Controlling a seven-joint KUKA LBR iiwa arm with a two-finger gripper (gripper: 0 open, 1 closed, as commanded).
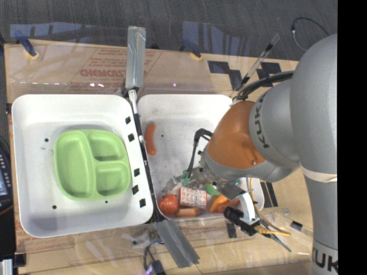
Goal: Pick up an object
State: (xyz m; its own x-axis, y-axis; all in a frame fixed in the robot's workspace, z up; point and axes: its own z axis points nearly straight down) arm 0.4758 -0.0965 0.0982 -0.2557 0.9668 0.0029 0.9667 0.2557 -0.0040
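Grey carpet sat behind a cardboard-topped bench (pixel 69 67) with two white bins taped side by side. No target was fixed by the task; likeliest candidates were the pile at the near edge of the right bin (pixel 172 110): a red-and-white printed carton (pixel 193 197), a red tomato-like ball (pixel 168 204) touching its left side, a sausage-like piece (pixel 189 212) just below, and an orange carrot-like piece (pixel 220 203) to its right. A separate orange hot-dog-shaped item (pixel 150 138) lay well apart, near the divider, upper left of that bin. Green bits showed near the carton, too small to name.

Gripper (pixel 198 179) hovered low over the pile, just above the carton, under the orange wrist band (pixel 232 142). Wrist blocked the jaws, so how far they were apart could not be told, nor whether anything was held.

Left bin (pixel 34 119) held a green sectioned plate (pixel 92 165), away from the action.

Risks, judged: items packed touching, so a close could pinch two or squeeze one out sideways; rounded ball could roll; pile sat against the bin wall, so a finger might strike the rim.
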